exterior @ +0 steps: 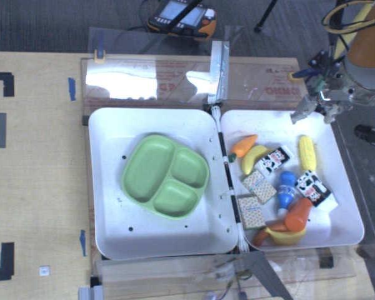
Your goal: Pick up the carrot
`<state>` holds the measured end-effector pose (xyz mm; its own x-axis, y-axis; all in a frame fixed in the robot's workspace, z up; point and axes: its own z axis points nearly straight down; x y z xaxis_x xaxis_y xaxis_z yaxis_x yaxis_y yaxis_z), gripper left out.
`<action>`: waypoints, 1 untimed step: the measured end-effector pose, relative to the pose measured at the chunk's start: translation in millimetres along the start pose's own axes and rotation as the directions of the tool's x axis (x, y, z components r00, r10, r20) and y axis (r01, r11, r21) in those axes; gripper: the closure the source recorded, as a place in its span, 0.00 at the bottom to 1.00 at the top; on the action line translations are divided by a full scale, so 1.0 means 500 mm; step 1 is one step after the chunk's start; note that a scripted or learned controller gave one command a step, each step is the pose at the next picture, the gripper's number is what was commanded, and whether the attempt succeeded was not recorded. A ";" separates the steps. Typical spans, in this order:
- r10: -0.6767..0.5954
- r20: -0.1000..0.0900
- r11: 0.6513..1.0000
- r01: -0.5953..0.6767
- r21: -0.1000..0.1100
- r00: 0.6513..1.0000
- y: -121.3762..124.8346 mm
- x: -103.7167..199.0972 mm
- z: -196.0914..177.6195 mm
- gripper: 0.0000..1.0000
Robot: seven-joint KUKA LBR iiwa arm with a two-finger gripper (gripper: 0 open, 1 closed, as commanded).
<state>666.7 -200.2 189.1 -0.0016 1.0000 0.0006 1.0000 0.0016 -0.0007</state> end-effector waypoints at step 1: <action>-0.236 -0.001 0.972 0.236 0.001 0.972 -0.047 0.152 0.089 0.00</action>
